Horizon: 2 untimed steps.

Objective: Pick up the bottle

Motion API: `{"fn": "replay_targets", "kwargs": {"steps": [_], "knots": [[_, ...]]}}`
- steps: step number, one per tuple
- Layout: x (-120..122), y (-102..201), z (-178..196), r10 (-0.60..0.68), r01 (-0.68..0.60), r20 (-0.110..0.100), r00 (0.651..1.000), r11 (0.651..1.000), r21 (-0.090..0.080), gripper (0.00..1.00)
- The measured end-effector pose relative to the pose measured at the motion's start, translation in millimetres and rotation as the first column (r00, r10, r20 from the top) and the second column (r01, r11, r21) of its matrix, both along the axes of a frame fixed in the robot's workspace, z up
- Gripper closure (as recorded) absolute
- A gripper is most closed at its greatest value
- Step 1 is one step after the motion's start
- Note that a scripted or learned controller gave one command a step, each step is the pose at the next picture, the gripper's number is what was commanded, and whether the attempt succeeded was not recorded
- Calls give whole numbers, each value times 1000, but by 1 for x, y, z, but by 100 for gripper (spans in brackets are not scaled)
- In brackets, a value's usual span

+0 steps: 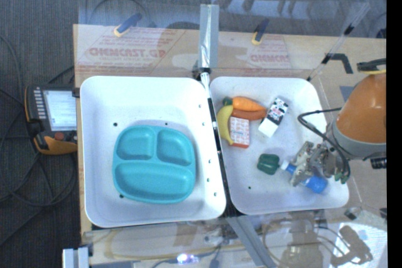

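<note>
Reaching in from the right, the gripper (308, 167) sits low in the right bin (326, 103), right over the bottle (312, 182) with its blue parts. I cannot tell if it grips the bottle. A green block (268, 164) lies just beside. The left bin (100, 97) holds a blue tray (153, 164).

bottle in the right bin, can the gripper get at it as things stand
Probably yes. The gripper is right over the bottle near the right bin's front right corner. The green block sits apart to its left.
</note>
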<state>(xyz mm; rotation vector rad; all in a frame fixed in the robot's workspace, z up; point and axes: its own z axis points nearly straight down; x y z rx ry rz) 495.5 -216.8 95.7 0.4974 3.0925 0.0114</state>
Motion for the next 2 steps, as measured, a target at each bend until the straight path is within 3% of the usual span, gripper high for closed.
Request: {"fn": "replay_targets", "kwargs": {"steps": [1,2], "knots": [[-11,18,44,-344,344,-16,939,939,-5,100],[-10,21,116,-44,44,-13,999,999,-6,100]]}}
